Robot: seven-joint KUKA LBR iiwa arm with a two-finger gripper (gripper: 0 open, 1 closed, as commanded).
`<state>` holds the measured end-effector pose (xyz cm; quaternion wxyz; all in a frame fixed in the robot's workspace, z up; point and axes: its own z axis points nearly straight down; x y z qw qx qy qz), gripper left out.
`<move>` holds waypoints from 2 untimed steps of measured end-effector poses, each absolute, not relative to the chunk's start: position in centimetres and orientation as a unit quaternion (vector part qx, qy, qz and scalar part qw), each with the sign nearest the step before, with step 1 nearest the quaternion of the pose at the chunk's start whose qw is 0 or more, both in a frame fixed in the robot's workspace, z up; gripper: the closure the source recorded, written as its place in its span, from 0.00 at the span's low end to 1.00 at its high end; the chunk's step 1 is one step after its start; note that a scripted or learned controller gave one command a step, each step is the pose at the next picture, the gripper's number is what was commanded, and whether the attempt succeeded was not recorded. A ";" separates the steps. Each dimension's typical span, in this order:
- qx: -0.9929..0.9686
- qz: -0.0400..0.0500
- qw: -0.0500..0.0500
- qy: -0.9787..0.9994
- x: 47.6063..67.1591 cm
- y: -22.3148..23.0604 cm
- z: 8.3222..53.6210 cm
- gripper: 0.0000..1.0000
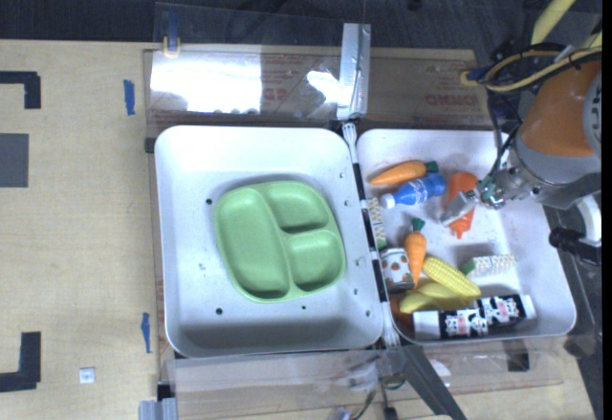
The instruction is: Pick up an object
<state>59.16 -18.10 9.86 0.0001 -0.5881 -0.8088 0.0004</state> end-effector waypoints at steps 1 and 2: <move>-0.588 0.001 0.000 -0.809 59.2 -18.1 10.5 1.00; -0.643 0.001 0.000 -0.766 60.9 -19.0 11.2 1.00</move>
